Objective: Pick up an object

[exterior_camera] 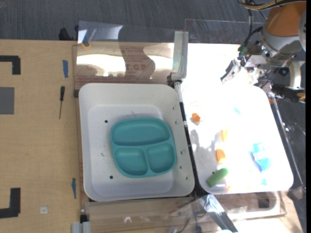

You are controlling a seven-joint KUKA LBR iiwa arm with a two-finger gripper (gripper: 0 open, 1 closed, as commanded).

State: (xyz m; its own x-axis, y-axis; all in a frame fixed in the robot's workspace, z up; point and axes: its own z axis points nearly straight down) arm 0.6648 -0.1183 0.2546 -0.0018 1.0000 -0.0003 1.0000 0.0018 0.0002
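Both white bins sit side by side; I see open floor across the washed-out right bin (272, 178). My gripper (232, 72) hovers at its far edge (finger state I cannot tell). Well below it lie small orange pieces (195, 118), a green object (217, 176) and blue bits (260, 157). Left bin (92, 178) holds a teal divided tray (143, 146)

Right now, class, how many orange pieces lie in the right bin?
2: one orange piece near the bin's left wall, another lower down, just above the green piece. Glare washes out the bin, so more may be hidden.
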